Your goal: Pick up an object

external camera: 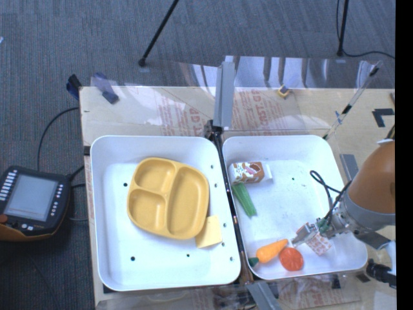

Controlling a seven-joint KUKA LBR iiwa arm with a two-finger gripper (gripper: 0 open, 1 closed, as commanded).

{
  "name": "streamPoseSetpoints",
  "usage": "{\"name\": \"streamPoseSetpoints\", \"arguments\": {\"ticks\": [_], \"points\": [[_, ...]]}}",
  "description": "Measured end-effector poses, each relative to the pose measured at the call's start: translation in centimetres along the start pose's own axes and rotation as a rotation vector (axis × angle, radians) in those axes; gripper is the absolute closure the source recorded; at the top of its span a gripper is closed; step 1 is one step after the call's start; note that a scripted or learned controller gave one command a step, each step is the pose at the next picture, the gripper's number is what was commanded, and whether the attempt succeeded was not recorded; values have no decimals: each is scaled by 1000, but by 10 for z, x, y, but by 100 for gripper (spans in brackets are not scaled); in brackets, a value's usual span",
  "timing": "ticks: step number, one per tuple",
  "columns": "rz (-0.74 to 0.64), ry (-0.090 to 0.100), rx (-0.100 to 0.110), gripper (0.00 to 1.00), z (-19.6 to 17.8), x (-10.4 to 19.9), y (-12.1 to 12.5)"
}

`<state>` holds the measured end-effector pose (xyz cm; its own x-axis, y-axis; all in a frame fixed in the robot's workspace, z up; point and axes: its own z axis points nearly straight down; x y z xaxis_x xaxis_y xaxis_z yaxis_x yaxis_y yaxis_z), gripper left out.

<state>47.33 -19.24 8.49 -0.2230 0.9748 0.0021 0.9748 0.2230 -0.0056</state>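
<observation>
My gripper (313,232) hangs low in the front right part of the right bin (292,148), on the arm (377,187) that comes in from the right. Right under its tip lies a small pale, pinkish thing (321,244); whether it is touched or held is unclear. A red round piece (291,259) and an orange carrot (271,250) lie just left of the gripper near the front wall. Farther back sit a green pod (244,199) and a small brown and white packet (248,172).
The left bin (110,160) holds a yellow divided plate (169,197) with a pale yellow wedge (210,232) at its front right corner. A black cable (322,185) loops over the right bin. A handheld control pad (32,200) rests off the bench at the left.
</observation>
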Motion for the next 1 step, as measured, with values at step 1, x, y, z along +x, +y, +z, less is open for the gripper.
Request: {"name": "streamPoseSetpoints", "arguments": {"ticks": [1], "points": [[4,4,1,100,-9,0,0]]}}
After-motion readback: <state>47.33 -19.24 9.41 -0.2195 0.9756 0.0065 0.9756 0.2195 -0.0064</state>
